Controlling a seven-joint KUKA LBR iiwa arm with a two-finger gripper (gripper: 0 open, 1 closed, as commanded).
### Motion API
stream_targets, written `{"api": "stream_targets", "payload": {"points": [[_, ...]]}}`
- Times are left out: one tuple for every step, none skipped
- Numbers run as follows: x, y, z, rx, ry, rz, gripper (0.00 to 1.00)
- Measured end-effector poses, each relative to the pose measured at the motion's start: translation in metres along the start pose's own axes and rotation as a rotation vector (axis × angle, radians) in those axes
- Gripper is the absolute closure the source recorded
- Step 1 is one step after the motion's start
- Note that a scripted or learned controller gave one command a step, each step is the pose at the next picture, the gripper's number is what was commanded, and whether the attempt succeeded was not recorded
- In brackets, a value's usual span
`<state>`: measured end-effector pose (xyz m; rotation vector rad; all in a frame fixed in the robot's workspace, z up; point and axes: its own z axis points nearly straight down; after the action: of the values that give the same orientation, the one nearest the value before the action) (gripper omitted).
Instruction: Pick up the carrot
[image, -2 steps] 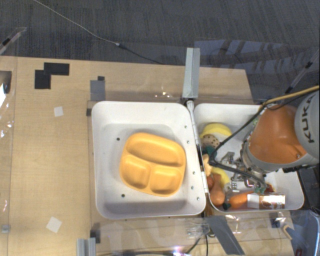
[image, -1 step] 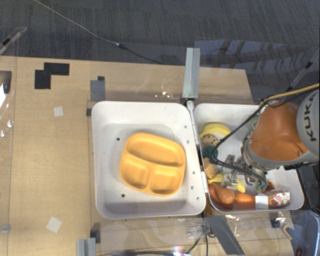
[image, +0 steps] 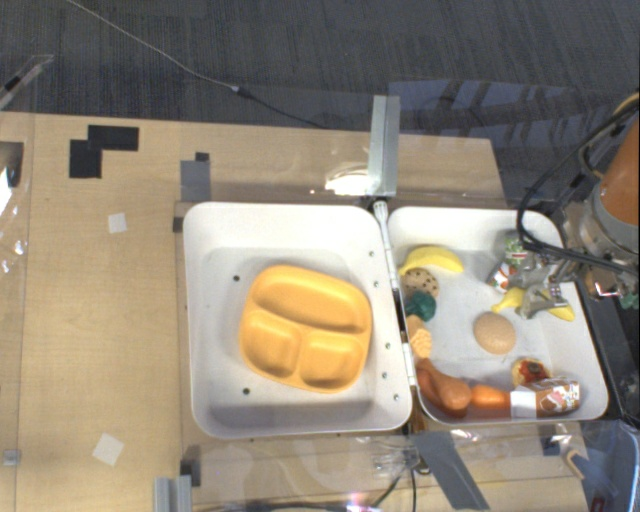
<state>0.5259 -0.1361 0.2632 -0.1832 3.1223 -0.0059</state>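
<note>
Carrot (image: 487, 398) lies in the right bin (image: 590, 400), hard against the near wall, at roughly 6 o'clock in that bin. Its long axis runs approx 3-to-9 o'clock, along the wall. At its 9 o'clock end sits a brown drumstick-like piece (image: 445, 388), touching or nearly so; at its 3 o'clock end a white-labelled can or packet (image: 545, 399) lies on its side, also right up against it.

Gripper (image: 532, 292) hangs over the far-right part of the same bin, w/ a small yellow item (image: 512, 299) just beside its tips. Can't tell how far its tips are spread or whether anything's caught betw. them; too much clutter there.

From the gripper the carrot is at about 7 o'clock, a beige egg-like ball (image: 494, 333) lying betw. the two. Judgement: next move needs travel toward 7 o'clock, then closing across the carrot's short axis, i.e. 12-to-6. Wall on the 6 o'clock side leaves little room, so a miss or a nudge of the neighbours is likely.
</note>
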Motion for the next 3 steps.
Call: {"api": "stream_targets", "payload": {"points": [[0.013,-0.055,0.031,-0.003,0.01,0.188,1.0],[0.046,-0.065,0.078,-0.002,0.013,0.501,1.0],[0.047,-0.059,0.124,0.001,0.016,0.875,1.0]]}}
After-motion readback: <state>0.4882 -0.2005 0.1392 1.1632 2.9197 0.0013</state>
